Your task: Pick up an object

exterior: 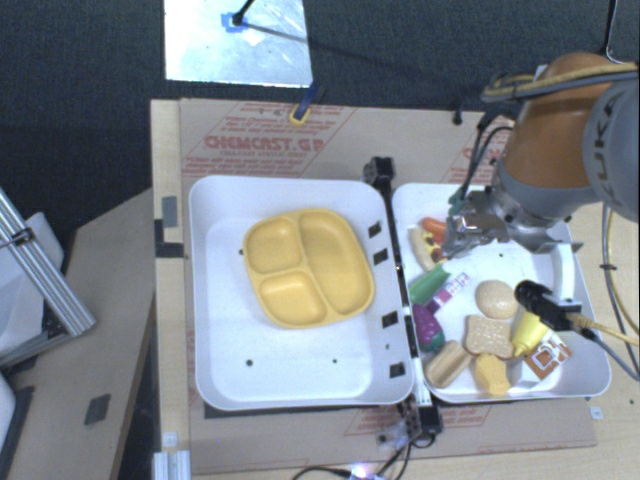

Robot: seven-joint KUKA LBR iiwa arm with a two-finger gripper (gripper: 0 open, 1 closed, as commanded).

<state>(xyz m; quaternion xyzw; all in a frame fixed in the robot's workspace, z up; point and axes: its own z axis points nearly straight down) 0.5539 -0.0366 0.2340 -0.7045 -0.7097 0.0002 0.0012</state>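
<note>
1. Lying nearest the camera, along the front edge of the right bin (590, 368): a tan bread-roll toy (447, 363), a yellow cheese-like wedge (490, 373), a square cracker-like piece (489, 336) and a small orange-and-white packet (549, 356).
2. Behind these: a yellow banana-like piece (527, 333), a round beige bun (496, 299), a purple item (428, 325) and a green item (429, 286) against the left wall.
3. Left bin (215, 298): holds a yellow three-compartment tray (308, 266), set near its middle.
4. Gripper (459, 240): lowered over the far left part of the right bin, just beside an orange carrot-like toy (432, 226) and a pale oblong piece (420, 248). Spread or pressed together: cannot tell; nothing visibly pinched.
5. Farthest: the grey-and-orange arm (560, 138), then a silvery sheet (238, 28) beyond the bench.
</note>
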